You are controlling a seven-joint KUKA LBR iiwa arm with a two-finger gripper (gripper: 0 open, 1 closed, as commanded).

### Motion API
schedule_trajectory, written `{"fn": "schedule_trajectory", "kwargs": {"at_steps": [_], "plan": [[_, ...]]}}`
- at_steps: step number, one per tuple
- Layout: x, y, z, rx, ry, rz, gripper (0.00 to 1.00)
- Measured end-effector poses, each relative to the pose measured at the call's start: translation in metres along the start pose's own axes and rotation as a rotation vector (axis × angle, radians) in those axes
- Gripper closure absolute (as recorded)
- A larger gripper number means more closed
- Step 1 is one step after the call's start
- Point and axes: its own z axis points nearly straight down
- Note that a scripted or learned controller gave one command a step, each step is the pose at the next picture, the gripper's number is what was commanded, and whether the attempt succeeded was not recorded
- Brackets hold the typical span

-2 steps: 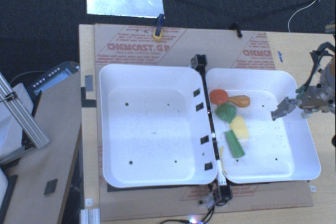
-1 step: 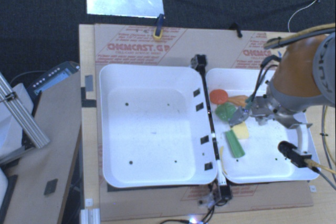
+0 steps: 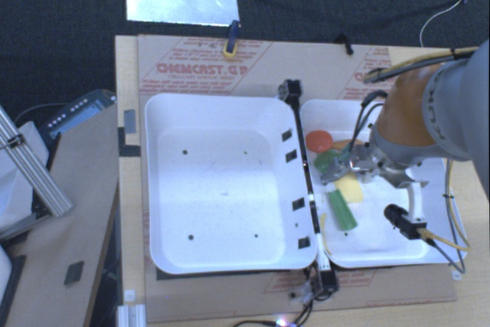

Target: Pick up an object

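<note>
1. You have a small cluster of candidate objects in the right-hand shallow white bin (image 3: pixel 429 253), against the black clips (image 3: pixel 295 157) that join the two bins: a round orange-red plastic piece (image 3: pixel 319 140), a small dark green piece (image 3: pixel 326 161) just below it, a pale yellow rounded block (image 3: pixel 351 189), and a long bright green stick (image 3: pixel 342 210).
2. Every one of them looks to lie on the bin floor; I judge that none is lifted yet.
3. The gripper (image 3: pixel 354 166) sits low over the cluster, between the dark green piece and the yellow block, close to both.
4. You cannot tell from here how the claw stands, or whether it has hold of anything.
5. The grasp and the lift are both left to do.
6. The left-hand shallow white bin (image 3: pixel 164 126) lies beyond the clips.
</note>
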Motion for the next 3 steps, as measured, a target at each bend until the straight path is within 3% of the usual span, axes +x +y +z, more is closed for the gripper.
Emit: {"fn": "schedule_trajectory", "kwargs": {"at_steps": [1, 2, 3], "plan": [[0.000, 0.001, -0.015, -0.005, -0.001, 0.000, 1.00], [0.100, 0.063, -0.112, -0.017, 0.003, -0.012, 1.00], [0.108, 0.106, -0.106, -0.008, 0.000, -0.003, 1.00]]}}
